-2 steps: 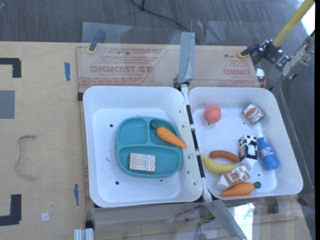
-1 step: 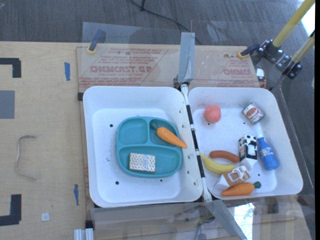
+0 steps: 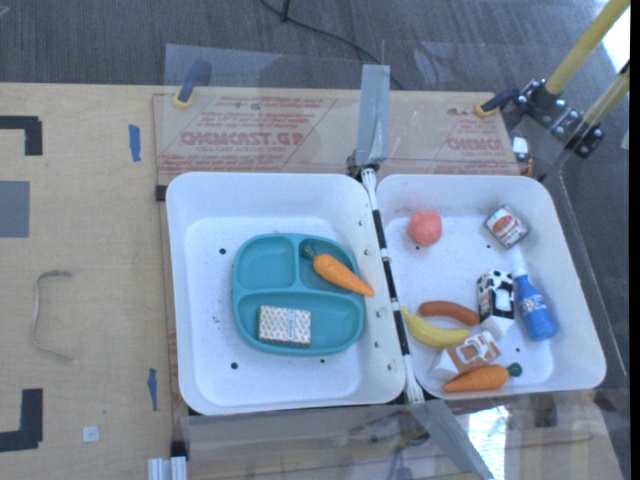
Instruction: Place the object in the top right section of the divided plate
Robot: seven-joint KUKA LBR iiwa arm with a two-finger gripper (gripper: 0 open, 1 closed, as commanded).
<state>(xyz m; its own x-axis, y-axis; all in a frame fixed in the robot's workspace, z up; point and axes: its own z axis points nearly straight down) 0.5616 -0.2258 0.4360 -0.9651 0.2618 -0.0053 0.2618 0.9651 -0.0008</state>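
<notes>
Here we are over the two white bins, and the action sits in the left bin, where the teal divided plate lies a little left of frame centre. The carrot rests on the plate's upper right section, its leafy green end up and to the left inside the compartment, its orange tip running down and to the right until it overhangs the plate's right rim, close to the divider between the bins. So its long axis is a diagonal, upper left to lower right, lying flat. My read: it looks set down rather than dropped, with the thick end seated in the compartment and the thin end spilling out because it is longer than the section allows. The cracker-like square sits in the plate's big lower section, well clear of the carrot. Over in the right bin the spares wait: a pink ball at upper left, a small can, a blue bottle, a sausage just above a banana, and a second carrot along the lower edge. As for the gripper, whether it's open or closed I cannot tell. Judging by the layout, the task seems essentially done, with the carrot where it belongs.
</notes>
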